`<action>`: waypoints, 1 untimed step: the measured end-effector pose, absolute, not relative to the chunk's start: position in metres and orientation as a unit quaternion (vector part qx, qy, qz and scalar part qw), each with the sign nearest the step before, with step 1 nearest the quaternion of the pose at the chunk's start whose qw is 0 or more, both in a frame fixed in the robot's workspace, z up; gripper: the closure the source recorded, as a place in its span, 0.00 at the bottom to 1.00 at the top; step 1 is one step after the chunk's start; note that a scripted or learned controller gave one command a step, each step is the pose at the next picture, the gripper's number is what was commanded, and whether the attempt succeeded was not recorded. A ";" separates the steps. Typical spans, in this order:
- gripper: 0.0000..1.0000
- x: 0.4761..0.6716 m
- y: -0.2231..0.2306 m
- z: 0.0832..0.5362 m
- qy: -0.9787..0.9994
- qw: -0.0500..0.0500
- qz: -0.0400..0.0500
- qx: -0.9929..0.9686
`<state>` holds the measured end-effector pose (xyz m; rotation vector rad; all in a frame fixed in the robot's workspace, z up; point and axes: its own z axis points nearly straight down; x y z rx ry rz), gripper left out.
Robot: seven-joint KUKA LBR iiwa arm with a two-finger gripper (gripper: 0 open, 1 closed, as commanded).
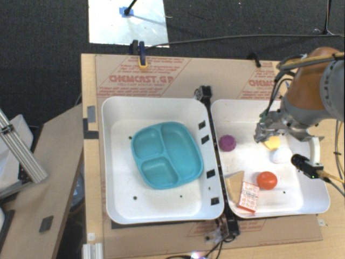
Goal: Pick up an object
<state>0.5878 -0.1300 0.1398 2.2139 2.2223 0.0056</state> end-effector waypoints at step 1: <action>1.00 0.582 -0.136 0.199 0.708 0.003 0.002 0.706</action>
